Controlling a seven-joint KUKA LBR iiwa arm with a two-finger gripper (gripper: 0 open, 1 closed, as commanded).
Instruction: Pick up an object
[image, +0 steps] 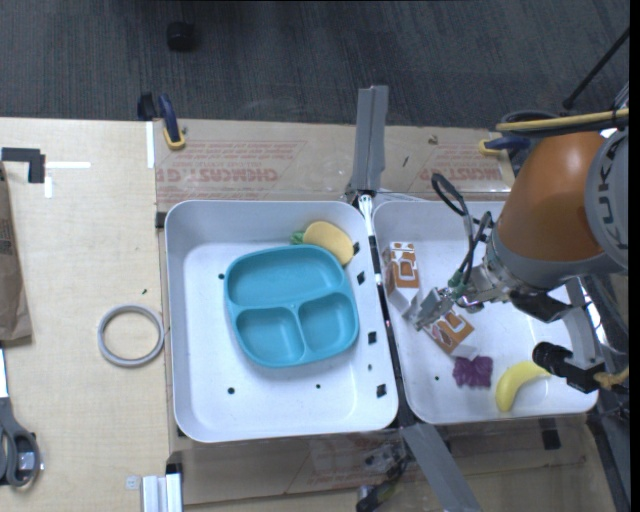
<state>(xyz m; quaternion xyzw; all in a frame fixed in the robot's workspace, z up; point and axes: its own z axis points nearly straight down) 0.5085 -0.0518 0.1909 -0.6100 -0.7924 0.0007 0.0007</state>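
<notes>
My gripper (428, 307) hangs low in the right bin (430, 400), near its left wall. Right beside it, touching or just under its tip, lies a small orange-and-white carton (455, 331). A second orange-and-white carton (403, 266) lies further back by the same wall. A purple bunch of grapes (472, 372) and a yellow banana (518, 384) rest near the bin's front. The arm's orange band (555, 195) covers the bin's back right part.
In the left bin (200, 380) a blue divided plate (291, 305) takes up the middle, with a yellow fruit (329, 239) at its far edge. A grey ring (131, 334) and scissors (15, 450) lie on the bench to the left.
</notes>
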